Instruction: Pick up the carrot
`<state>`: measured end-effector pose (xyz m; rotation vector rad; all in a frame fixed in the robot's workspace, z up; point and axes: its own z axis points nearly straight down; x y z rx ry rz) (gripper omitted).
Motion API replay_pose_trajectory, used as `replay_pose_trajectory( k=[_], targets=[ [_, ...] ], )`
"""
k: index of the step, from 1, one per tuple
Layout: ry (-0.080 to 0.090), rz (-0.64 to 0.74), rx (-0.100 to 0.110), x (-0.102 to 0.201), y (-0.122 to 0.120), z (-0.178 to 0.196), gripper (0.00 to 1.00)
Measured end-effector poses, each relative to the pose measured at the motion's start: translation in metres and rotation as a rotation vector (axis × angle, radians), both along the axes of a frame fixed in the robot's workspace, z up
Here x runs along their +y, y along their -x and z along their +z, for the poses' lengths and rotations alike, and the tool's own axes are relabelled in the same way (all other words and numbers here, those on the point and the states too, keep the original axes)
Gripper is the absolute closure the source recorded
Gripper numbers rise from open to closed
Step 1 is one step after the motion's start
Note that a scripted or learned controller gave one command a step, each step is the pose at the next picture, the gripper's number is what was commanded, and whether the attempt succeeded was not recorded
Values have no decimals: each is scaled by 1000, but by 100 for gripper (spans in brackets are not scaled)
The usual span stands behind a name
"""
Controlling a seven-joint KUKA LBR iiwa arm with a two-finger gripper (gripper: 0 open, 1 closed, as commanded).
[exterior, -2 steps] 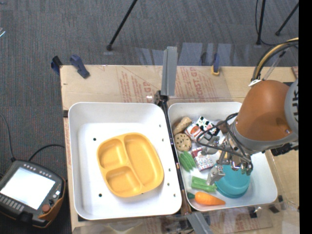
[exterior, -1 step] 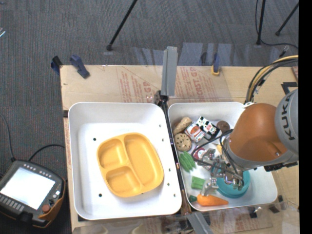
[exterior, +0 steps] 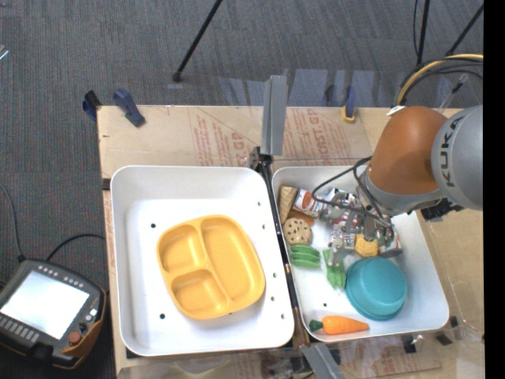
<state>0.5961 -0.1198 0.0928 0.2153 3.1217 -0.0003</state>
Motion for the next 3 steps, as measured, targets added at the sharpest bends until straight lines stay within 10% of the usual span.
replay_pose_trajectory(
  k=[1, 2, 3],
  targets=[
    [-1, -155, 5, -78, -24, 48, 0],
    [1, -340, -23, -45, -17, 11, 0],
    [-4, -523, -1, -54, -13, 132, 0]
  ],
)
